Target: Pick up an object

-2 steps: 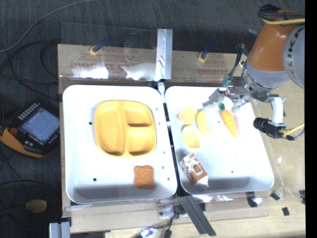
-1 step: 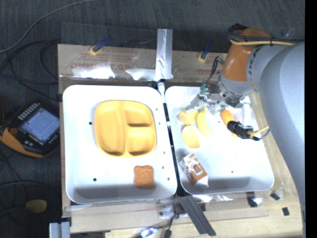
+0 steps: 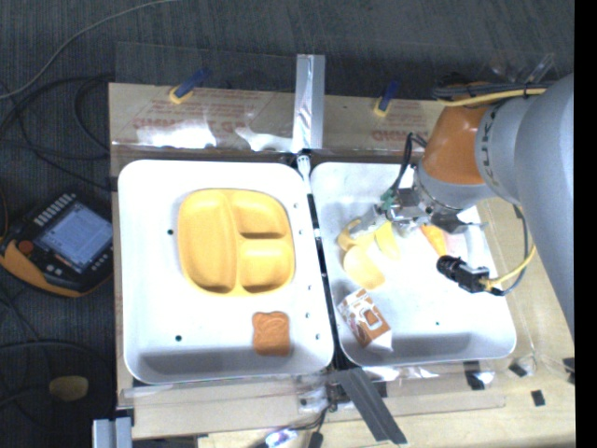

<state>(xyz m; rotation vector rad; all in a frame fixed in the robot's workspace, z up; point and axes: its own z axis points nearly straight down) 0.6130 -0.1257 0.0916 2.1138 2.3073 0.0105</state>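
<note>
gripper [image 3: 403, 215]: low in right bin [image 3: 485, 339], over yellow cup [image 3: 368, 258]; grip state cannot tell | progress: nothing visibly lifted, pick apparently not done | left: grasp, raise

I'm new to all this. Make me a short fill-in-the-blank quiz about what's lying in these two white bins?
1. The yellow divided tray lies in the ____ bin.
2. The toast-shaped brown piece sits nearer the camera than the ____.
3. The small carton lies in the ____ bin.
4. The pincer is over the ____ bin.

Missing words: left; tray; right; right
</note>
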